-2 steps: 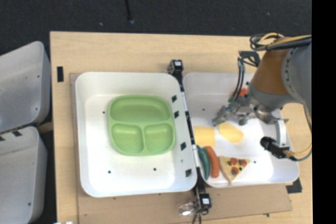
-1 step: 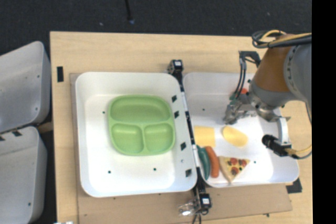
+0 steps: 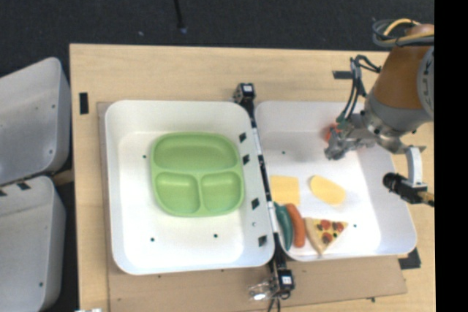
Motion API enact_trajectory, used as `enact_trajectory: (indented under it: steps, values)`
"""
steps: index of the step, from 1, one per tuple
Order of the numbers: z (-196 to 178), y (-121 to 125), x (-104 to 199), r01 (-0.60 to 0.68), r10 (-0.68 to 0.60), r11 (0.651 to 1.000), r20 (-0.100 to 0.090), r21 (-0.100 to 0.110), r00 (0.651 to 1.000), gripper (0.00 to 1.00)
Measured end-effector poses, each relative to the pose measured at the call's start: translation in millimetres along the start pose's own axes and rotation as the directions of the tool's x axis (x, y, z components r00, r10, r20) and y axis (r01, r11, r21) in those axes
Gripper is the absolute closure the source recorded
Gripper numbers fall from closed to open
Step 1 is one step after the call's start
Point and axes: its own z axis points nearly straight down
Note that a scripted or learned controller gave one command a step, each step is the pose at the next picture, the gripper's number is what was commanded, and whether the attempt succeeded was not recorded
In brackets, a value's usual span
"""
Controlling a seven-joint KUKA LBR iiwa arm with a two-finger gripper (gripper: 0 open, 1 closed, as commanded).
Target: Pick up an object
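The pick is not yet made: the pincer [image 3: 335,145] hangs over the right bin [image 3: 307,120], and whether it is released or clenched cannot be told. Below and just left of it lies the yellow oval piece [image 3: 327,190], long axis running left-to-right, slightly tilted.

Yellow square [image 3: 285,191], yellow oval [image 3: 327,190], hot dog [image 3: 295,223], pizza slice [image 3: 324,233], flat in right bin [image 3: 380,230]

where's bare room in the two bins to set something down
Left bin: bare floor all around the green plate. Right bin: bare strip between the gripper and the yellow square. Crowded at its near left corner: carrot, pizza slice.
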Motion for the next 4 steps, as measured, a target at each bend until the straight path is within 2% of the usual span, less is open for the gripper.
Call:
enact_trajectory:
  steps: [2,4]
  values:
    - [-91.2,7.6,-2.8,0.007,-0.007,1.0,0.001,-0.001,1.0,1.0]
    - [-72.0,-5.9,114.7,0.01,-0.01,1.0,-0.001,0.006,1.0,1.0]
